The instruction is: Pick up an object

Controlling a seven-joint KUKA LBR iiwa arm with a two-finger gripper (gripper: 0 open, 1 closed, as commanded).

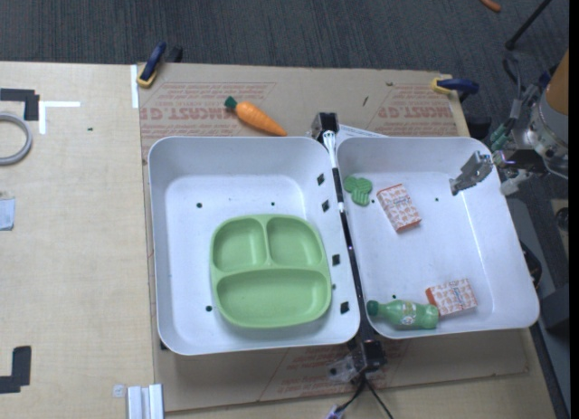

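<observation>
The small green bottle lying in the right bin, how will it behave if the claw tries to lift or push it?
The green bottle lies on its side and looks rounded, so a push would probably roll it. Its surface seems smooth, perhaps slippery. It rests close against the red-and-white packet near the right bin's front wall, so a push may also shift that packet.

Gripper point(472, 173) low at right, arm behind

So we've got two bins side by side: the left bin point(172, 227) holds a divided plate point(270, 271) toward its front. In the right bin point(507, 254), a bottle point(403, 314) lies at the front edge with a packet point(451, 297) just right of it, another packet point(398, 207) sits further back, and a small toy point(358, 190) is left of that. A carrot point(254, 116) lies on the cardboard point(298, 91) behind the left bin.
</observation>
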